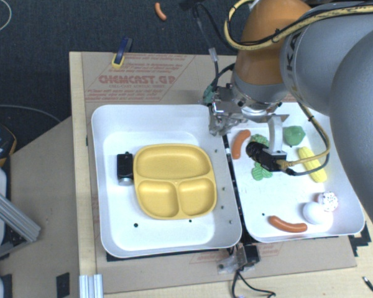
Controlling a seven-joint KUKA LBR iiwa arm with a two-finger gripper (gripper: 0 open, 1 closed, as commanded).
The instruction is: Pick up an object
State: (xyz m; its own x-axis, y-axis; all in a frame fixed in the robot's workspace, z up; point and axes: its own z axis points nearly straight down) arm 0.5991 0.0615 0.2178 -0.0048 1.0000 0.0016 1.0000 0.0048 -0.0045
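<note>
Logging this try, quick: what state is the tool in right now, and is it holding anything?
Tool: low at the right bin's upper left corner, beside the orange sausage; open or shut cannot be told, no object seen in it.

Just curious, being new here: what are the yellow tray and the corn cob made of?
The yellow tray looks like moulded plastic: smooth, evenly coloured, soft sheen, rounded compartment walls. The corn cob is probably toy plastic too, judging by its flat bright yellow, though it is too small to be sure.
</note>
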